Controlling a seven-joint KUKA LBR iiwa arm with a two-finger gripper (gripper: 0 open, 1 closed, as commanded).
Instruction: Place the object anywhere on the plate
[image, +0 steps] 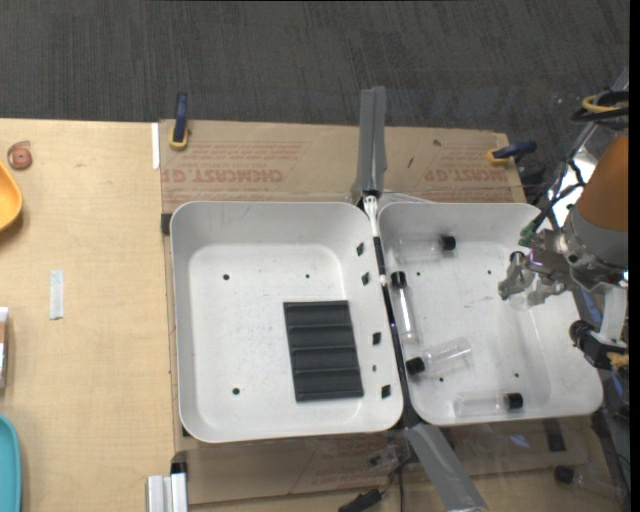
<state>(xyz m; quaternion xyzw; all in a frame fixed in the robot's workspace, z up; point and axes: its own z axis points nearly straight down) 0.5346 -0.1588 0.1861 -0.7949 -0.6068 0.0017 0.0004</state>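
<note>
Right of the black ribbed plate (322, 350), in the neighbouring white bin (572, 403), lie clear black-capped tubes; the nearest tube (437, 360) rests on its side. Probably light, rigid, slippery and apt to roll: grasp mid-barrel. The gripper (520, 278) hangs farther right; whether it is spread or closed cannot be told.

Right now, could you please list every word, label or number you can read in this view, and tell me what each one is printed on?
"CHEMCAST GP": red print, upside down in this view, on the left half of the brown cardboard sheet behind the bins.
The same red print on the sheet's right half, with smaller lines under it: too faint to read.
Nothing else carries legible text.
</note>
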